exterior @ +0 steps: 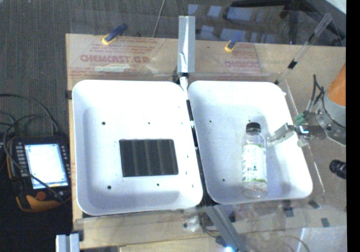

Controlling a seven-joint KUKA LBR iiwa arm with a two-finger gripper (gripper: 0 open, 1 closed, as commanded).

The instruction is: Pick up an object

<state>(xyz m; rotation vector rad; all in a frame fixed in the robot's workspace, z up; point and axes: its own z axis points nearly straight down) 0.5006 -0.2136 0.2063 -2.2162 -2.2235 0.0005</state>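
A clear plastic bottle with a dark cap lies in the right bin, cap toward the back and base toward the front wall. A dark ridged rectangular block lies flat in the middle of the left bin. My gripper reaches in over the right bin's right wall, just right of the bottle's neck and apart from it. Nothing shows in its grasp. The grey arm with its orange band sits at the right edge.
A metal post stands behind the seam between the bins. A handheld pendant with cables lies on the floor to the left. Two yellow clamps hold the back board. Clear panels stand around the right bin.
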